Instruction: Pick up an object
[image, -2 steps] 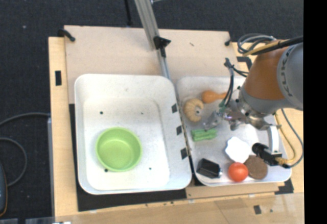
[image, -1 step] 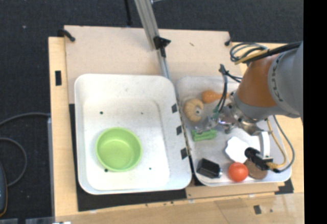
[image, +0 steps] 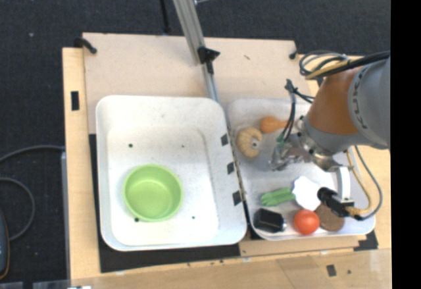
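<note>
Down in the right bin (image: 242, 112), the gripper (image: 281, 157) hangs low over the white floor, and whether its jaws are open or closed cannot be told from this angle; nothing can be seen held in them. Just left of the gripper lies a tan shell-like thing (image: 248, 141), with an orange lump (image: 271, 125) above it toward the far wall. Nearer the front wall than the gripper lie a green pod (image: 277, 197), a white piece (image: 306, 193), a black block (image: 268, 220), a red ball (image: 306, 222) and a brown round thing (image: 330, 220), all close together. The grey arm (image: 352, 110) with its orange band covers the bin's right side. Left of that bin sits the other bin (image: 108, 116), holding a green bowl (image: 152, 192). Both rest on the bench (image: 145, 64).
</note>
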{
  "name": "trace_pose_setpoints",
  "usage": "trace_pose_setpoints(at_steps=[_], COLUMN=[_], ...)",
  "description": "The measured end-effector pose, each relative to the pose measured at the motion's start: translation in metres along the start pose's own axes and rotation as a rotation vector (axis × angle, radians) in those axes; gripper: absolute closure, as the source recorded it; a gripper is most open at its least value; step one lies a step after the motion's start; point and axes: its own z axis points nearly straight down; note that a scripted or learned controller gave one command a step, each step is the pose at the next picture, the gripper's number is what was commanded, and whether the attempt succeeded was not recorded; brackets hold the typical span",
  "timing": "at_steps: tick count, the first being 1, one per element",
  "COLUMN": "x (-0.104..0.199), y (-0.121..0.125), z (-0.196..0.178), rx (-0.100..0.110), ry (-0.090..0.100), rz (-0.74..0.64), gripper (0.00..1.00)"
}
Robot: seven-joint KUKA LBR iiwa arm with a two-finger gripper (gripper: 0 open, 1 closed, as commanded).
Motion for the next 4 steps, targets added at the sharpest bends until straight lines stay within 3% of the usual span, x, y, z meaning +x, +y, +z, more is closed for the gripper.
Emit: trace_pose_setpoints(at_steps=[3, 4], x=[-0.020, 0.027], y=[0.013, 0.027], z=[-0.131, -0.120], rx=[0.010, 0.013], ry=[-0.003, -0.002], rz=[-0.010, -0.012], gripper=[1.00, 1.00])
